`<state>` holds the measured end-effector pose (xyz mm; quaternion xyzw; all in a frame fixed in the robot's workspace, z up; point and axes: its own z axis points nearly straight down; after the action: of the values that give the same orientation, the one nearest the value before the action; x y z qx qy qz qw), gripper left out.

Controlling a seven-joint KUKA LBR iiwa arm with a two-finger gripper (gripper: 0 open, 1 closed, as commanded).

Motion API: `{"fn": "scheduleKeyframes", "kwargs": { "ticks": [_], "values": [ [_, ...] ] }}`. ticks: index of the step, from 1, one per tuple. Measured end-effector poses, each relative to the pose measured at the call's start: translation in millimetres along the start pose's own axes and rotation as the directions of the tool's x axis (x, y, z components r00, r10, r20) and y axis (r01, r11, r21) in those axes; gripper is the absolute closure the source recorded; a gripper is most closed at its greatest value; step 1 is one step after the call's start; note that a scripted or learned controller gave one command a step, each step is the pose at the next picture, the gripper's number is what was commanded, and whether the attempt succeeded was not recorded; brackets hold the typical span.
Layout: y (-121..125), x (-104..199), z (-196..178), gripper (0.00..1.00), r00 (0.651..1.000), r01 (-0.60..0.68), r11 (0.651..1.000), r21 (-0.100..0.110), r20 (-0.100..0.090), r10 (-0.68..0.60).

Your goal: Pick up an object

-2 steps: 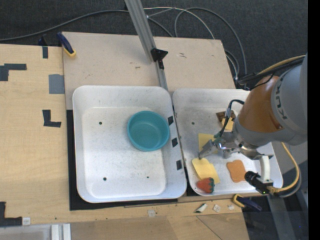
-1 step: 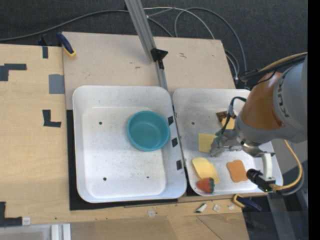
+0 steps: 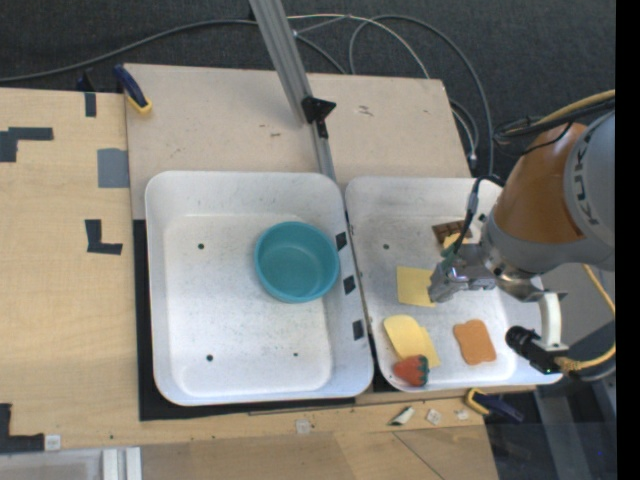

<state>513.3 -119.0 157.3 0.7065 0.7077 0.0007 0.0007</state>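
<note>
Yellow square piece [image 3: 413,287]: lies flat on the floor of the right bin [image 3: 385,203], near the bin's middle; it is the object nearest the gripper, touching or just under the gripper's tip at its 3 o'clock side.
Gripper [image 3: 446,284]: low over the right bin floor, at 3 o'clock from the yellow square piece; whether the fingers are open or shut cannot be told, and nothing shows between them.
Arm [image 3: 550,208]: grey with an orange band, entering from 3 o'clock and covering the right bin's right wall.
Brown piece [image 3: 446,232]: at 12 o'clock from the gripper, partly hidden by it.
Pale yellow piece [image 3: 408,335]: at 6 o'clock from the yellow square piece, apart from it.
Red and green item [image 3: 411,371]: touching the pale yellow piece at its 6 o'clock end, by the bin's near wall.
Orange piece [image 3: 474,342]: at 5 o'clock from the gripper, flat, apart from the others.
Left bin [image 3: 200,193]: beside the right bin at 9 o'clock.
Teal bowl [image 3: 296,260]: upright in the left bin, toward its 2 o'clock part.
</note>
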Motion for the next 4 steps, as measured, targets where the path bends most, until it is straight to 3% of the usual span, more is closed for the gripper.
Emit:
{"fn": "scheduleKeyframes", "kwargs": {
  "ticks": [2,4],
  "values": [
    [-4,7,-97,1.00,1.000,-0.001,1.000,0.003,0.001,0.001],
    [-18,102,-97,1.00,1.000,0.005,1.000,0.004,-0.001,-0.005]
  ]
}}
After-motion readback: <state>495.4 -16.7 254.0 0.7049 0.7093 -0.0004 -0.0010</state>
